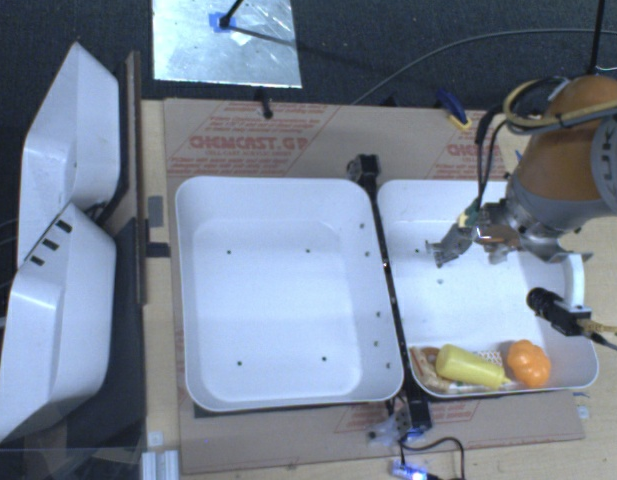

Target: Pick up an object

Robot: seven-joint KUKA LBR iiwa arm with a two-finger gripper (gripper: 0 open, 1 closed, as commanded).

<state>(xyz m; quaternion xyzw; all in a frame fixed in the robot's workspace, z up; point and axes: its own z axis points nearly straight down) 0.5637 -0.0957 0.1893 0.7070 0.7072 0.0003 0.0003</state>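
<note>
**Q:** Stock in the right bin (548, 383)?

**A:** 2 items against its near wall. Item 1: yellow object (470, 366), elongated, lying flat on its side. Item 2: orange ball (529, 363), round, touching or just beside item 1 on the arm's side. A flat beige piece sits under or beside item 1; I cannot tell what it is. Left bin (288, 393): bare white floor.

**Q:** Fingers, condition?

**A:** Gripper (450, 248) hangs over the middle of the right bin, well apart from both items. Nothing sits between the fingers. Whether they are wide or narrow, I cannot tell; they appear as 1 grey blur.

**Q:** Handling notes for the approach?

**A:** Judgement only. Travel toward the near wall, then descend. Item 1 is the better candidate: close across its short width, fingers clear of the wall. Item 2 would likely roll if touched off-centre. Both crowd the wall and each other, so 1 finger needs a gap to enter.
</note>
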